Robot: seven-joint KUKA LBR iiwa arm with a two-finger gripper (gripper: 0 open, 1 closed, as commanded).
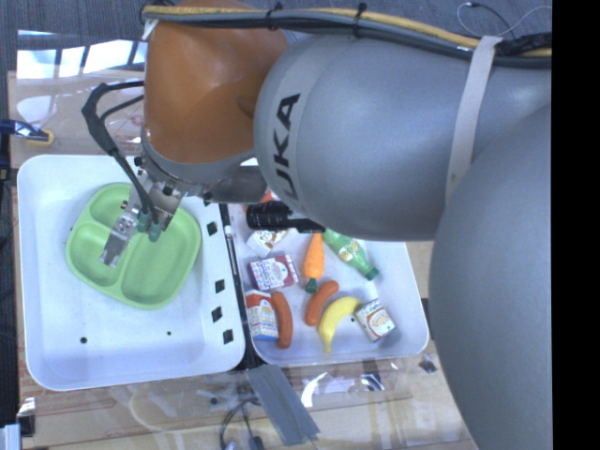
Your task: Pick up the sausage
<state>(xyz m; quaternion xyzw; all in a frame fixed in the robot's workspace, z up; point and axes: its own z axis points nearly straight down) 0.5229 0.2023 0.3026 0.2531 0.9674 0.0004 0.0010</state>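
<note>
At the near edge, the wooden worktop carries a flat grey strip lying just in front of the gap between the two bins.

In the shallow white right bin, the nearest row holds a small can with a red label, and touching its right side lies the reddish-orange sausage, lengthwise front to back. Further right are a yellow toy banana and a small jar with an orange-and-white label. A second, shorter orange-red sausage lies tilted just behind the banana, touching it. Behind these sit a small purple-and-white carton, an orange carrot pointing away and a green bottle on its side. Further back is a small white packet, partly under the arm.

The shallow white left bin holds a light green divided plate in its far half. The gripper hangs over the plate's middle, well apart from both sausages, which are in the other bin. Its fingers are spread, with nothing between them.

Behind and above, the orange band of the arm and its large grey body cover the far part of both bins, with black and yellow cables running along the top.
</note>
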